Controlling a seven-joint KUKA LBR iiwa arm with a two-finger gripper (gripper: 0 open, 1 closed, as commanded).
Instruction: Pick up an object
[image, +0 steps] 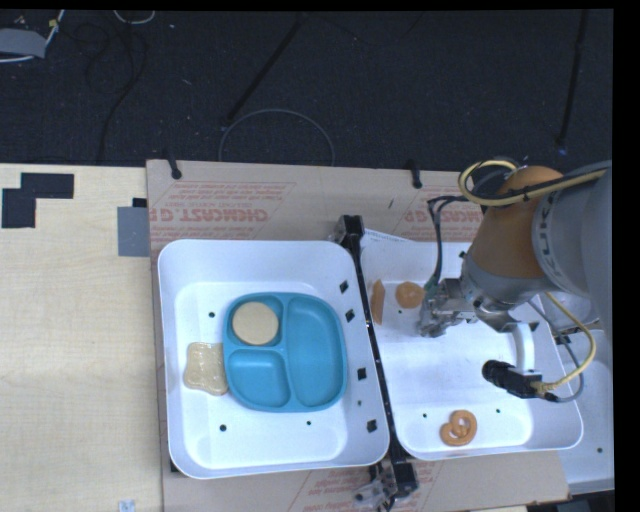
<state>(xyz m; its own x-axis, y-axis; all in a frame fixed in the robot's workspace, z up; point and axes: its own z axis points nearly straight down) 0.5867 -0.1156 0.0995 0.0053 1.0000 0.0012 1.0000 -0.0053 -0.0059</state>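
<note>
The right bin (500, 425) holds a round orange-brown piece (408, 295) near its far left corner, a slim brown block (378, 301) standing next to it, and a pretzel-shaped piece (459, 428) near the front edge. My gripper (435, 322) hangs low over the right bin, just right of and slightly nearer than the round piece. Nothing shows between its fingers. The grey arm with its orange band (510, 235) comes in from the right.
The left bin (190, 270) bears a blue divided tray (300, 375) with a tan round cookie (254, 323) in its far-left compartment. A pale waffle-like piece (205, 368) lies against the tray's left side. A black divider (362, 330) separates the bins. Cables hang beside the arm.
</note>
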